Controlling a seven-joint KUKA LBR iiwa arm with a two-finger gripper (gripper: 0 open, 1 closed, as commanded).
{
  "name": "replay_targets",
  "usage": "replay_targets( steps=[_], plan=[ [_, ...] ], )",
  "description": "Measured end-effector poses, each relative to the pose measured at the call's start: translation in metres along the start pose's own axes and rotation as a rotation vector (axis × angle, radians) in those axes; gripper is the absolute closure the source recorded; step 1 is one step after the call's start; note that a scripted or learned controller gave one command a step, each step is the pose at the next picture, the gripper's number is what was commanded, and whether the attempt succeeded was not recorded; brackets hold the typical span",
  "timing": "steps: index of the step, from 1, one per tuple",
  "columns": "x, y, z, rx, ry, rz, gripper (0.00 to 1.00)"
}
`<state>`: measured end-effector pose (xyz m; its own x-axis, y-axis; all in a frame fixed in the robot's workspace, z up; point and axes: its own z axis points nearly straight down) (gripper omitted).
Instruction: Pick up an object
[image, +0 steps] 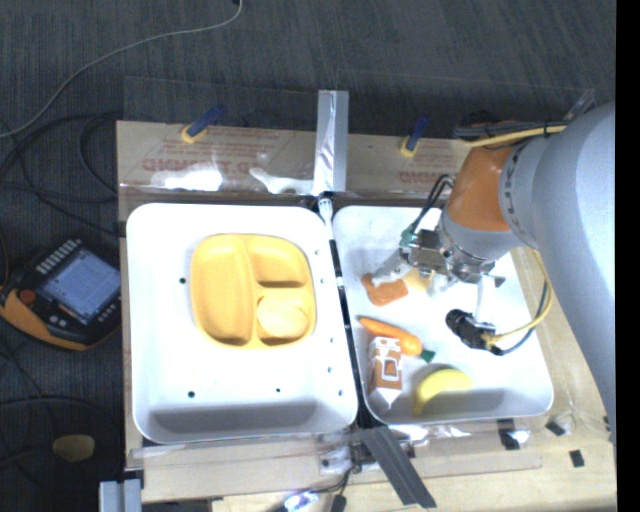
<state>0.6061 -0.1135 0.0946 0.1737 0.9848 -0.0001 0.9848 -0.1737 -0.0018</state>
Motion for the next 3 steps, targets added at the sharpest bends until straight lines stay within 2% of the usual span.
replay_targets(
  steps=[1, 2, 3],
  plan=[
    [0.006, 0.015, 0.003, -0.014, -0.005, -0.201, 0.0],
    [0.021, 0.04, 0.003, -0.014, -0.007, -0.37, 0.0],
    [0.023, 0.04, -0.007, -0.017, -0.004, -0.371, 1.0]
  ],
)
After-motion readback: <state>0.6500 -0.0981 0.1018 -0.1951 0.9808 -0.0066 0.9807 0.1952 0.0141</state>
